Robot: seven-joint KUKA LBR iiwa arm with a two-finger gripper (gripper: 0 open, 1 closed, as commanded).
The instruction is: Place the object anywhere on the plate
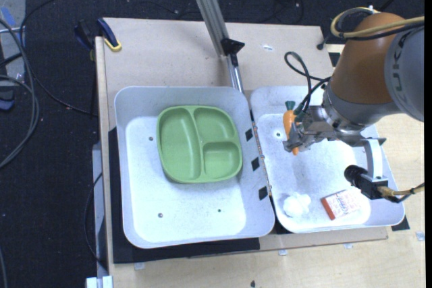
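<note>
Carrot point(289, 120) lay upright-ish in right bin point(378, 216), long axis running near-far, touching fingers point(295, 139) at its near end. Grip state: cannot tell. Green plate point(177, 145) sat in left bin point(135, 212), well left of carrot. White desk surround; cables on dark floor.

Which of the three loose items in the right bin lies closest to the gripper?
The small orange carrot with a green top, right beside the gripper. The white crumpled lump and red-and-white packet lie at the bin's near edge.
</note>
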